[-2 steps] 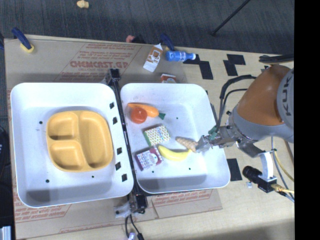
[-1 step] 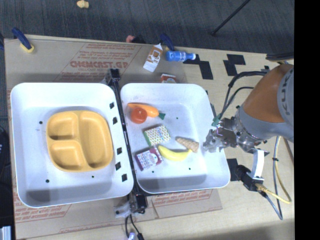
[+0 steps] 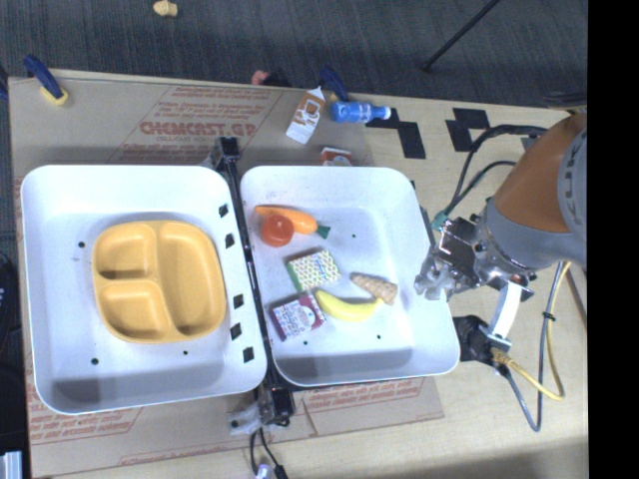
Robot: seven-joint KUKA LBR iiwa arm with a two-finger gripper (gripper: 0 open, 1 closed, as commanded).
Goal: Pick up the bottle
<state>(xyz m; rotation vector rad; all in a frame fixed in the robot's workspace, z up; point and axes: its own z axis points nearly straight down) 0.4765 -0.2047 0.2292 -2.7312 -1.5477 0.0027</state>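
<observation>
Gripper (image 3: 439,275) of mine sits at the right wall of the right bin (image 3: 424,218), just outside the rim, over the table (image 3: 559,407). Can't tell how it is set; nothing visibly held. Orange band of my arm (image 3: 544,183) is above it, at the frame's right.

Bottle (image 3: 359,113), blue, lies on its side on the table beyond the right bin's far edge, outside both bins, well apart from my gripper. A small carton (image 3: 306,116) lies just left of it.

Right bin holds a carrot (image 3: 290,217), a red tomato (image 3: 278,230) touching it, a patterned packet (image 3: 314,268), an ice-cream cone (image 3: 374,287), a banana (image 3: 347,306) and another small packet (image 3: 297,317) beside the banana.

Left bin (image 3: 50,267) holds a yellow divided plate (image 3: 158,279).
</observation>
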